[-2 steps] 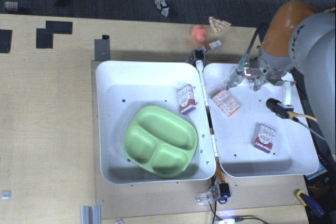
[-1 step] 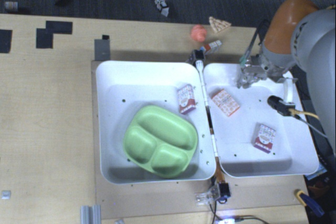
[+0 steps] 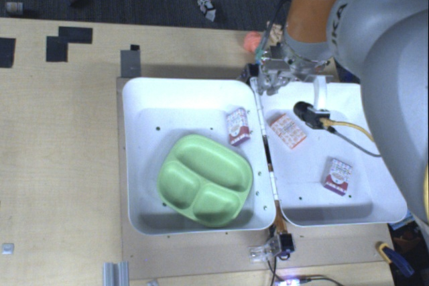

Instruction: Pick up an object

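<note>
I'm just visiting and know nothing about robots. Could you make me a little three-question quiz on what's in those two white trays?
1. True or false: the green divided plate lies in the left bin.
2. How many small red-and-white packets lie in the right bin? A) one B) two C) three
3. Fill in: the gripper hangs over the far end of the wall where the two bins ____.

Key
1. True.
2. B: one packet near the far left corner and another packet towards the near side. A third packet lies in the left bin, beyond the plate.
3. Meet.
</note>
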Controlling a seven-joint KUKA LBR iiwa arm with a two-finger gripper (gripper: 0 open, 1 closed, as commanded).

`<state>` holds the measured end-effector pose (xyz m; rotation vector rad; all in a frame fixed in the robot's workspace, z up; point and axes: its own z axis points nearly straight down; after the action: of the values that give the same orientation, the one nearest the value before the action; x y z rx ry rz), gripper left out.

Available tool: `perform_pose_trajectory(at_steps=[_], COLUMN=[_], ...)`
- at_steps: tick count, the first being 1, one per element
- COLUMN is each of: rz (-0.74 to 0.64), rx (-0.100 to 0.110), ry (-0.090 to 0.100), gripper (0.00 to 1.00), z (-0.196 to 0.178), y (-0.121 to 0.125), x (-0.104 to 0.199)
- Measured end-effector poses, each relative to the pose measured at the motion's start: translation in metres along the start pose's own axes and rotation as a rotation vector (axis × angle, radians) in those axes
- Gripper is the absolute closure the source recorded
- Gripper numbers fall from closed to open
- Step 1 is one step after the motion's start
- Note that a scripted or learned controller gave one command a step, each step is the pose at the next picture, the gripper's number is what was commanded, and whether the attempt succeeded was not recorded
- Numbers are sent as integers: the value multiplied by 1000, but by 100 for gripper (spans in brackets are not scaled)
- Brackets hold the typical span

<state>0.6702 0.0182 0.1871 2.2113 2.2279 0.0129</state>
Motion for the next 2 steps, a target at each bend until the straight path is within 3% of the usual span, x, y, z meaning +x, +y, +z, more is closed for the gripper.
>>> perform_pose_trajectory(at_steps=[1,2], rz=[5,1], rx=[-1,8], ry=[-4,-1], gripper=[100,100], z=[-150,-56], y=[0,-10], x=[-35,62])
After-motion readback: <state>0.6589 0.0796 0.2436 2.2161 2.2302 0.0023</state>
